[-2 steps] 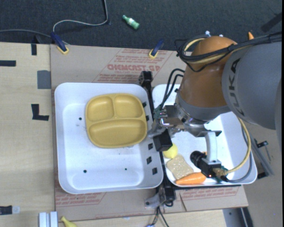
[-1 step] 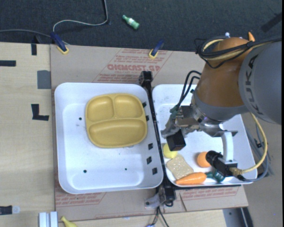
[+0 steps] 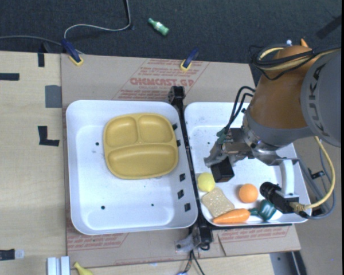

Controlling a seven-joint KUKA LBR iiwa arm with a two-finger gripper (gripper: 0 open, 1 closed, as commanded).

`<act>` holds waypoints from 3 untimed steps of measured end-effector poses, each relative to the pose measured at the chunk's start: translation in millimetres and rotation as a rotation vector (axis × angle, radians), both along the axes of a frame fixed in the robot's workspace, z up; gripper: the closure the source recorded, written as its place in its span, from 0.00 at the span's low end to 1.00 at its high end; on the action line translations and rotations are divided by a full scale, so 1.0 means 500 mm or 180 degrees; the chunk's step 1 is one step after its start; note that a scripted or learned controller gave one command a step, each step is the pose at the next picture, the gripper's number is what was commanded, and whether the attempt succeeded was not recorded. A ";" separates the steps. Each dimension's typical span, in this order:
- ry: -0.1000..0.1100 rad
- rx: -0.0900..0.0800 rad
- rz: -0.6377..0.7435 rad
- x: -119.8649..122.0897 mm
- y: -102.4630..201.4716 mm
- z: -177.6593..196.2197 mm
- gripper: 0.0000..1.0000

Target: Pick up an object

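White bins are sitting side by side on a cardboard sheet (image 3: 155, 82), the left bin (image 3: 74, 171) at frame centre-left and the right bin (image 3: 203, 122) just right of it. A yellow divided plate (image 3: 141, 145) is lying in the upper half of the left bin. The arm (image 3: 281, 107) is reaching in from the right, and its gripper (image 3: 219, 156) is hanging over the middle of the right bin; I cannot tell whether it is wide or narrow, or gripping anything. A small black block (image 3: 222, 171) is showing just below it. The loose things are crowding the right bin's lower end: a lemon (image 3: 206, 182) by the left wall, a cracker (image 3: 217, 201) just under it, an orange (image 3: 248, 193) to the right, a carrot (image 3: 231, 216) along the bottom wall, and a teal piece (image 3: 266, 211) at the carrot's right tip.
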State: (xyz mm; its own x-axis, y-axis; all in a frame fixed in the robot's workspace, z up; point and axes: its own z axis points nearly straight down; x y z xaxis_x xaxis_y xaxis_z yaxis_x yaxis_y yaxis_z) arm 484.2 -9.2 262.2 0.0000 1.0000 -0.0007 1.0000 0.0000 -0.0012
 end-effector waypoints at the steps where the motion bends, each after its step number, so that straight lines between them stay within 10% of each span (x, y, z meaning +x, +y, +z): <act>1: 0.0004 0.0002 0.0006 0.002 0.093 -0.007 1.00; 3: 0.0000 0.0000 0.0001 -0.001 0.063 -0.005 1.00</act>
